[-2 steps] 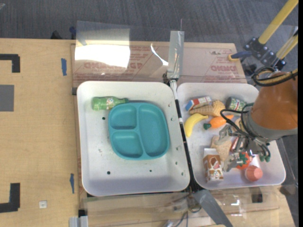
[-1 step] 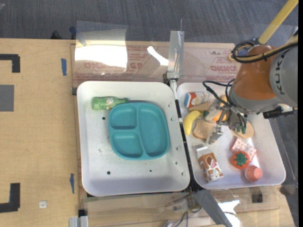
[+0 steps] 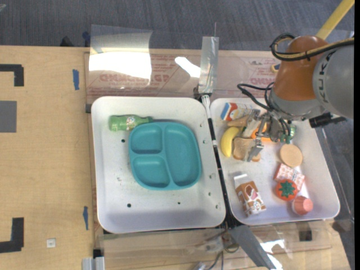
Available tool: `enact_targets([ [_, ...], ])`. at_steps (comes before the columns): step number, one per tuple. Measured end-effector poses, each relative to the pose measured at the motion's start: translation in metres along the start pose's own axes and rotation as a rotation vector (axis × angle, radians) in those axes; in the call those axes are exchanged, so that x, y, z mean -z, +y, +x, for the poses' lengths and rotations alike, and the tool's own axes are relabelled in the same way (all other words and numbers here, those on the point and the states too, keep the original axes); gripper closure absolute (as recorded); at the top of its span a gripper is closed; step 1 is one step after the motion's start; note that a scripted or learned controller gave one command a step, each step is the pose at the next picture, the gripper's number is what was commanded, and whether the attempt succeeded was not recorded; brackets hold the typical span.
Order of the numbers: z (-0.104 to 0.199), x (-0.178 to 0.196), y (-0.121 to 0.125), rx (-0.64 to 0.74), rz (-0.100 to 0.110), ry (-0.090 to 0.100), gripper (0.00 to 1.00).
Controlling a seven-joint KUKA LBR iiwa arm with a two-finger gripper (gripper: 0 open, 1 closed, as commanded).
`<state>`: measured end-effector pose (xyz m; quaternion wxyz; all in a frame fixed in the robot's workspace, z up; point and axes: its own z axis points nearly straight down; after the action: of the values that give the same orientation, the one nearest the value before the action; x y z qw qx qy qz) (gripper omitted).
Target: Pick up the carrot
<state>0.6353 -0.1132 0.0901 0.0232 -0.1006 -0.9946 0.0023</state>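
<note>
Right shallow white bin (image 3: 329,198): one brown carton (image 3: 250,197), one red strawberry (image 3: 287,189), one yellow banana (image 3: 227,142). Pincer (image 3: 260,135) low over orange carrot (image 3: 259,129); finger state unclear. Left shallow white bin (image 3: 107,179): one teal divided plate (image 3: 165,154), one green bottle (image 3: 127,122).

In the left bin (image 3: 107,207) lay a divided tray (image 3: 165,154), a bottle (image 3: 129,122) behind it. The right bin (image 3: 326,201) held a banana (image 3: 227,141) left of the gripper (image 3: 264,136), a carton (image 3: 250,196) nearer.
</note>
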Motion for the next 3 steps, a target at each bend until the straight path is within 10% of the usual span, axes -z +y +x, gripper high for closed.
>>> enact_targets([
  [1,-0.001,0.01,0.001,0.002,0.002,-0.008,1.0],
  [2,0.016,0.157,0.053,0.106,-0.01,-0.069,1.0],
  [3,0.023,0.01,-0.018,-0.246,-0.017,-0.054,1.0],
])
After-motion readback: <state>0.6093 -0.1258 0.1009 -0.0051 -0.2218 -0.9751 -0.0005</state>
